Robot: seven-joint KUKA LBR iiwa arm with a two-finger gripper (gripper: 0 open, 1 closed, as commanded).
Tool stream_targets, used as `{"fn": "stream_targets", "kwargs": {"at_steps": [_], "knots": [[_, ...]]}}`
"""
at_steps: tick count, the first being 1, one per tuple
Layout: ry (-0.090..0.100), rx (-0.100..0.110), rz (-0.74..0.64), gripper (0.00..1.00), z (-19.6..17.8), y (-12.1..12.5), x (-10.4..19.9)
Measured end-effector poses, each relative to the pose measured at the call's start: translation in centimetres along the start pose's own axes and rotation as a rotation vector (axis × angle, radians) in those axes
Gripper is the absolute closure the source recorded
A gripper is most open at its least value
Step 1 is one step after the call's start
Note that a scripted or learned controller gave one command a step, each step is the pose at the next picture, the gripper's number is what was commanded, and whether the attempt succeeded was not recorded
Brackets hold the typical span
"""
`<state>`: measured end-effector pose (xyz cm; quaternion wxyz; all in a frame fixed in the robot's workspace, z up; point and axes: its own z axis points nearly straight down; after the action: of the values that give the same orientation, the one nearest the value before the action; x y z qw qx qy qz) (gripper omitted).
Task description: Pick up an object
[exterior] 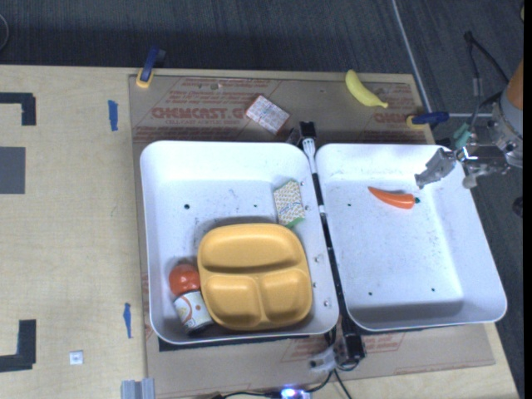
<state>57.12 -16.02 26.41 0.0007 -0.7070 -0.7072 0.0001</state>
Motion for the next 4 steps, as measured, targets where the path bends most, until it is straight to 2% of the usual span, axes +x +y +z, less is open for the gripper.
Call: {"fn": "stream_targets", "kwargs": {"at_steps": [1, 2, 3, 4], "knots": [[-0.001, -0.001, 0.001, 0.0, 12.7, -2.0, 0.6], [-0.002, -0.006, -0.001, 0.0, 17.8, 2.3, 3.9], [-0.001, -0.004, -0.001, 0.0, 17.8, 5.9, 5.7], [-0.001, -0.003, 0.001, 0.0, 17.8, 2.5, 6.2]]}}
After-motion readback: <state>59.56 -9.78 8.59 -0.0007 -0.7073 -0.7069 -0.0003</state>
